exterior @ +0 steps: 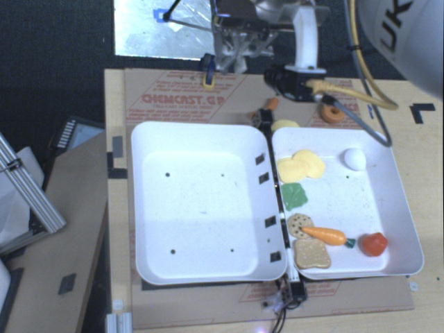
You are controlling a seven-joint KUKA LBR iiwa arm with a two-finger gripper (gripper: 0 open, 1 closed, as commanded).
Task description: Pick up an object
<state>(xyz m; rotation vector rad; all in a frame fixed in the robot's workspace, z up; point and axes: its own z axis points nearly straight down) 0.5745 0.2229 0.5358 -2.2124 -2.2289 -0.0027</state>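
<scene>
Candidate objects lie in the right bin (399, 186). None is lifted; all rest on the bin floor.

Contents, near to far:
- A slice of bread (311, 254) at the near left corner, touching a round cookie (299, 223) just behind it.
- A carrot (325, 235) lying across the floor, just beside the cookie and the bread.
- A red tomato-like piece (374, 244) near the right wall, close to the carrot's green tip.
- A green leaf-shaped piece (294, 195) beside the divider.
- Pale yellow slices (301, 166) behind the green piece.
- A white egg-shaped ball (354, 159) at the far right.

The left bin (149, 158) holds no objects. A brown ring (333, 112) lies on the worktop (173, 99) beyond the right bin.

The gripper (230, 60) is at the far edge of the worktop, well apart from the objects. Nothing is visible between its fingers; how far open it is cannot be determined.

Status: judged not started. Remaining steps: select an object, approach, grasp, lift.
</scene>
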